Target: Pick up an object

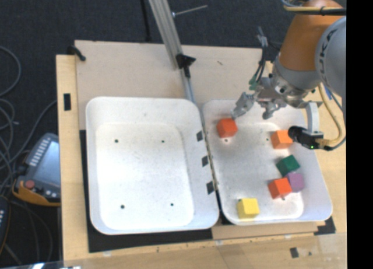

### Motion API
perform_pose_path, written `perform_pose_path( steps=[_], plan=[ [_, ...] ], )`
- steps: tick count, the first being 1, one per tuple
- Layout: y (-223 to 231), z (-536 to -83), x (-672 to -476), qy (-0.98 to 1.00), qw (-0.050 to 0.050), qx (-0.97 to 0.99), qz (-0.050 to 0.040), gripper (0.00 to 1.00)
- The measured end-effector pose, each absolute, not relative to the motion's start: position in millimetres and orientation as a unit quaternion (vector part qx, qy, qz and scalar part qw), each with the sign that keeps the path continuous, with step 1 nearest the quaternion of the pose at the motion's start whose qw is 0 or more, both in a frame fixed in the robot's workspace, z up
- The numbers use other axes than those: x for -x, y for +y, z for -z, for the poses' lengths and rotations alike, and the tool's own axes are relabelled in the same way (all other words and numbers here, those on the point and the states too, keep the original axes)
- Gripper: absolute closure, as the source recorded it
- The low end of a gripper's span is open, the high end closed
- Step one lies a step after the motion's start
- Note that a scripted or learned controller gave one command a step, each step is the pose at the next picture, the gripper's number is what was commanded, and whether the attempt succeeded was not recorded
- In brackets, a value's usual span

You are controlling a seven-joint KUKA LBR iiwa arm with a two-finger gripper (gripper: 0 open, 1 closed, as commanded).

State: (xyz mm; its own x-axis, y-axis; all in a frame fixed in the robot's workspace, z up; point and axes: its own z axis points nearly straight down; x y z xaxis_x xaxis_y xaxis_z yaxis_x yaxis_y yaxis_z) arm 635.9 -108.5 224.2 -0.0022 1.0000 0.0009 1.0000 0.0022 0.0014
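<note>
Two bins are being borne side by side on the bench [134, 63]. Six blocks are being held in the right bin [317, 203]: one [227, 128] near its left wall, one [247, 207] at the front, four along the right.

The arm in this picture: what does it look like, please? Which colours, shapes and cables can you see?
The arm is thick and rounded, grey with a broad orange band above the wrist. Below the band sits a grey metal gripper with two slim fingers. Thin cables run along the wrist, and a small black part with a green light hangs at its side.
</note>
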Motion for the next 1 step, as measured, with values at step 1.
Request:
perform_pose_path(
  steps=[1],
  plan=[
    [-91.8,-94.0,-667.3,0.708,0.001,-0.706,0.0023,0.0]
  ],
)
